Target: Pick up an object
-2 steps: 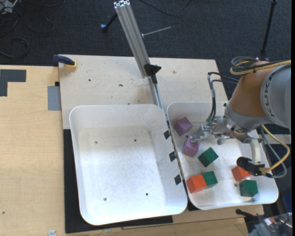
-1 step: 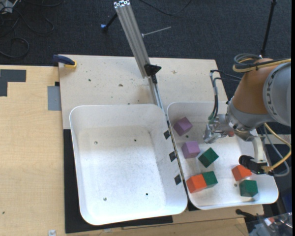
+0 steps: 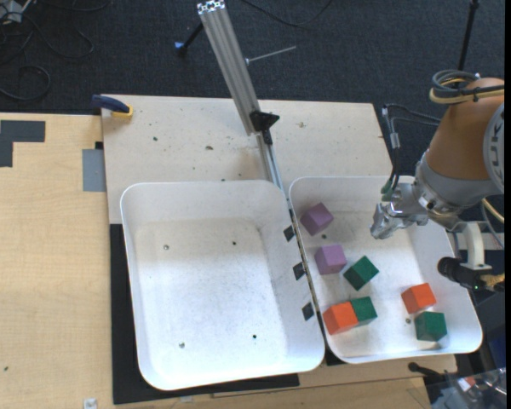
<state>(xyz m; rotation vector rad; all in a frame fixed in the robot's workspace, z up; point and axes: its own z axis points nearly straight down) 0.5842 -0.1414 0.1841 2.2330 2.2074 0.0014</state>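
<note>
Over the right bin, near its upper middle, hangs the gripper, carried by the grey arm with its orange band. Metal fingers point down toward the bin floor; nothing sits between them. Whether they are spread or pressed together I cannot tell (the angle blurs them into one bright lump).

Blocks, all in the right bin:
- purple cube, upper left, well left of the gripper.
- second purple cube, just below the first.
- green cube, beside the second purple one, below and left of the gripper, apart from it.
- orange cube and a green cube touching, low by the left wall.
- orange cube and another green cube, near the lower right corner, close together.

Left bin: white floor, small dark specks.

A slanted aluminium rail runs down to the gap between the bins.
</note>
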